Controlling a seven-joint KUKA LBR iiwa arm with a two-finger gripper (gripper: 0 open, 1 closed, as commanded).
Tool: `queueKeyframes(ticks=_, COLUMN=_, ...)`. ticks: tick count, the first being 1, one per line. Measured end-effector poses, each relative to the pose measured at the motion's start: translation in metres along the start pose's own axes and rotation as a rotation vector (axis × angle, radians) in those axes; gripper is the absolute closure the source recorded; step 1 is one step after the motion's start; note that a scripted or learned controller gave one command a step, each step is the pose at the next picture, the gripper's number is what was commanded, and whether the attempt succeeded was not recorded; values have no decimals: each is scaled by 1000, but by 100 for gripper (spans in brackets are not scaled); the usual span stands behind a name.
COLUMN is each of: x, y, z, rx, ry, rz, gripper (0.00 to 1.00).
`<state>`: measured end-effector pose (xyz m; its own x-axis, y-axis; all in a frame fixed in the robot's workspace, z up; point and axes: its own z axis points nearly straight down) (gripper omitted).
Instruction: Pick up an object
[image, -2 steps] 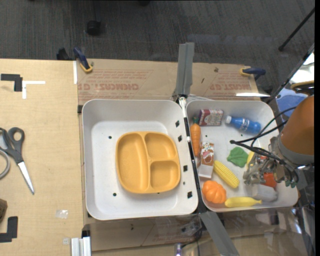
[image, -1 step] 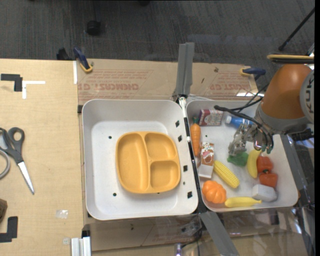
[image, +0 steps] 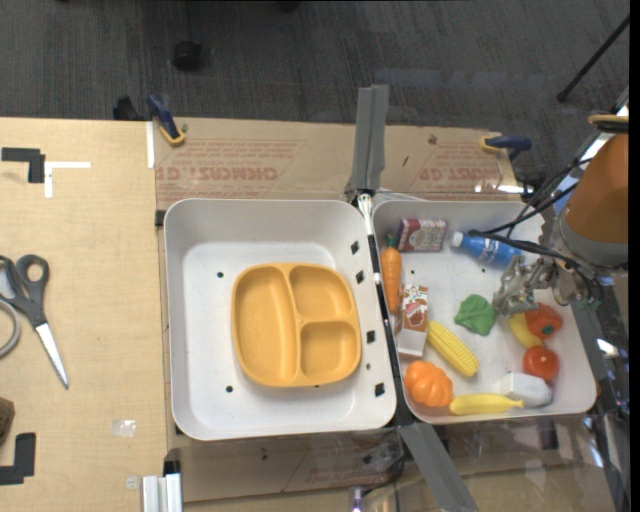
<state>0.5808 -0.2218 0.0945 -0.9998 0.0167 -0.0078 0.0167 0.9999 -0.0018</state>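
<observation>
A pair of grey-handled scissors (image: 35, 310) lies on the wooden bench (image: 80, 400), far left of the claw. Two blue clamps (image: 165, 120) (image: 507, 145) grip the cardboard sheet (image: 260, 160) behind it, one just above, one up-left.

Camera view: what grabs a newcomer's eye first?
The yellow divided plate alone in the left bin. Next, the bright jumble in the right bin: corn, banana, carrot, a green piece and two tomatoes. The gripper hangs low over that bin's right side, near the tomatoes.
</observation>
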Motion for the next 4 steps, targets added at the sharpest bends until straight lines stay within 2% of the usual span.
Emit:
queueKeyframes(ticks=1, x=-17, y=56, z=1, rx=0, ry=2, rz=322, gripper=100)
queueKeyframes(ticks=2, x=-35, y=0, z=-125, rx=0, ry=2, rz=256, gripper=100)
queueKeyframes(ticks=3, x=-54, y=1, z=1, rx=1, ry=1, rz=435, gripper=100)
queueKeyframes(ticks=4, x=-40, y=1, z=1, rx=-2, ry=2, rz=-107, gripper=100)
